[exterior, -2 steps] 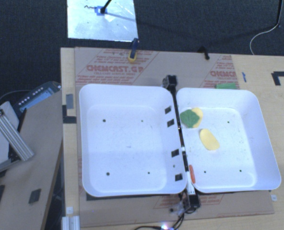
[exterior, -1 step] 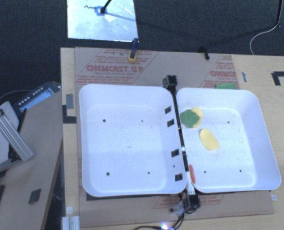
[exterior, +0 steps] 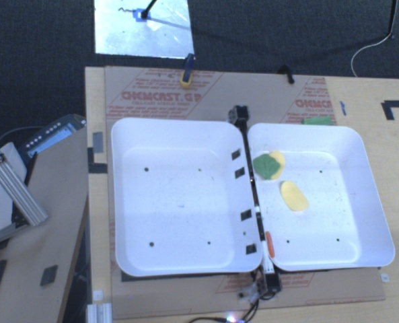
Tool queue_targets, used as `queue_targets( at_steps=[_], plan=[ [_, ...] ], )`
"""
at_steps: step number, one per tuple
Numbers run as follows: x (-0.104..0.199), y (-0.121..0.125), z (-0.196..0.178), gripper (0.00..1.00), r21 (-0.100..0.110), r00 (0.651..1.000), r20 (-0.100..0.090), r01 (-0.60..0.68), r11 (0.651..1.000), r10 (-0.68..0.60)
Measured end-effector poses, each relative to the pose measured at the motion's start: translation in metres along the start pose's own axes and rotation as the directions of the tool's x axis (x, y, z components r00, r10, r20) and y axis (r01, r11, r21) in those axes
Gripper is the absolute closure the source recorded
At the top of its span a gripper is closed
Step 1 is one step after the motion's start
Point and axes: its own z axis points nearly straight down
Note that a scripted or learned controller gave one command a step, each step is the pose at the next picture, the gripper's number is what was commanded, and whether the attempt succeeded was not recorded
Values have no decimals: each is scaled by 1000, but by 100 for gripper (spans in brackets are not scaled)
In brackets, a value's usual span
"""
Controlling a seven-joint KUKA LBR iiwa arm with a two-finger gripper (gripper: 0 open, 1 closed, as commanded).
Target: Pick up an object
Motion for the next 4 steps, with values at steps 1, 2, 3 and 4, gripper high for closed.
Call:
queue_targets(
  at_steps=[1,2,3,4],
  plan=[
    [84,-16,133,100,16,1000,-9,13,1000,-13],
    [89,-26,-9,100,-15,1000,1,8,1000,-8],
    [3,-10,0,100,0,1000,1,-3,1000,3],
    [79,-38,100,100,12,1000,-8,12,1000,-12]
  ],
)
